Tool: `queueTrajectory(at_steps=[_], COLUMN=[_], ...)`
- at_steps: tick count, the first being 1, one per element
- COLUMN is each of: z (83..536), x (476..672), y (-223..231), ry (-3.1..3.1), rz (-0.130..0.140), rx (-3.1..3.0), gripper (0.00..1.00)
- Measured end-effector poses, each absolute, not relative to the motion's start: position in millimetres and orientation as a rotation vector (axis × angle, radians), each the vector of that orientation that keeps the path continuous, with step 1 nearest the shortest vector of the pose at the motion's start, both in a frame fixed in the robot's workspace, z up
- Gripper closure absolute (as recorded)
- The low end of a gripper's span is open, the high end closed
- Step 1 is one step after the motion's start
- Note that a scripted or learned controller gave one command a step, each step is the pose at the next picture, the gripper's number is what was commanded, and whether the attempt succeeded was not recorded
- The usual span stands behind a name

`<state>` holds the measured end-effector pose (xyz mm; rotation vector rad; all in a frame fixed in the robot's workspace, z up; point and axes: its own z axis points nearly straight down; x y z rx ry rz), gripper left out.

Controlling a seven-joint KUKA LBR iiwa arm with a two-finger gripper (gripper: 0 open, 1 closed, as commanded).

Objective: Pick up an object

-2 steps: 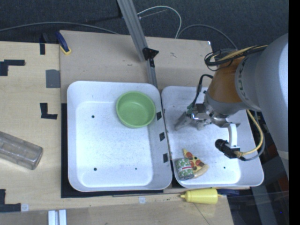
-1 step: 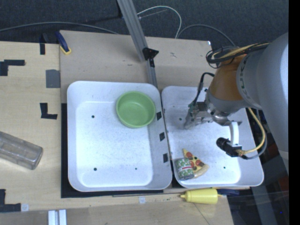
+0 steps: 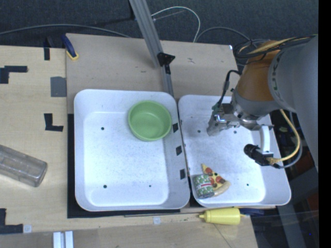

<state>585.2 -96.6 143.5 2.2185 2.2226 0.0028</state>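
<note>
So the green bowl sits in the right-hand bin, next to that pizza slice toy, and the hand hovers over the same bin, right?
Not quite. The camera view shows the green bowl in the left bin. The pizza slice toy does lie in the right bin, and the hand is above that bin.

I see a light wooden bench (image 3: 31,102) with black tape marks at its left edge, dark carpet floor (image 3: 62,6) behind its far edge, thin cables (image 3: 178,12) lying there

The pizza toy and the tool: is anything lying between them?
No. In the camera view, only bare white bin floor lies between the tool and the pizza toy.
</note>
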Motion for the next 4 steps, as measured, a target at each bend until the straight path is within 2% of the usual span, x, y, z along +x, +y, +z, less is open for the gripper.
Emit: queueTrajectory(at_steps=[2,3,4], z=[242,229,238], x=[594.2,606.2,610.2], y=[-98,-46,7], ry=[2.221,2.230,2.230], rz=[0.004,-0.001,0.001], rx=[2.216,2.216,2.215], gripper=[1.00,1.00,1.00])
